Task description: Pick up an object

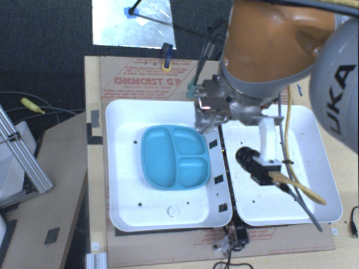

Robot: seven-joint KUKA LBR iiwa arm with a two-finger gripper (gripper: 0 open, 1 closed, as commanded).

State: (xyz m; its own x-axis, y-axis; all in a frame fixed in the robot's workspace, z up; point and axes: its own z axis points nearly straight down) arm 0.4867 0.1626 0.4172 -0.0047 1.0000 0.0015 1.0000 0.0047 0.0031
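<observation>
Looming nearest the lens, your arm is hanging its end effector over the seam between the bins; you cannot tell its opening. Your blue divided plate is lying flat in the left bin, just down-left of it, long axis running left-right.

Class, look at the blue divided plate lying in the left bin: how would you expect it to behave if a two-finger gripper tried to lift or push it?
The blue divided plate looks moulded and stiff, so it probably keeps its shape. Lying flat and shallow, it likely slides rather than tips or rolls. Its smooth, rounded rim may slip between fingers.
</observation>
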